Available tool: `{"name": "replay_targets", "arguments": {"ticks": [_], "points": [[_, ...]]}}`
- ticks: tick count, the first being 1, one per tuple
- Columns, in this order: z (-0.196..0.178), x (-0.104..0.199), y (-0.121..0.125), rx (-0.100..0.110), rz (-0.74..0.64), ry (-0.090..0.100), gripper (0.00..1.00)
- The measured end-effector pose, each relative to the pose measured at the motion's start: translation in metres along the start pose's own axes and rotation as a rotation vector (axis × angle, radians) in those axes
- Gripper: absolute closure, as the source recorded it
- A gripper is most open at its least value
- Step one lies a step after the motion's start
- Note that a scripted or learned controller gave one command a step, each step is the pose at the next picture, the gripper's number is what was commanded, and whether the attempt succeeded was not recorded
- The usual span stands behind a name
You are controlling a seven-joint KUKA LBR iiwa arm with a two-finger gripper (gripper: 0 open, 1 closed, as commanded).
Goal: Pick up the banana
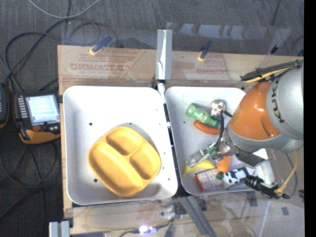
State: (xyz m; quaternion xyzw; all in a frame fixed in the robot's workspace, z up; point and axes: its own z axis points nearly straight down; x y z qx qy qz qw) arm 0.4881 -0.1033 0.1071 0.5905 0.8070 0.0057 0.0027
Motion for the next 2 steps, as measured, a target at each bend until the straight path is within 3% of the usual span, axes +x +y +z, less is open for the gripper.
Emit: {"name": "replay_targets", "arguments": {"ticks": [1, 2], "points": [[0.0063, 0.0012, 0.0083, -0.012, -0.159, -0.009, 0.0], [-0.0033, 0.0042, 0.012, -0.019, -0.163, -0.008, 1.0]]}}
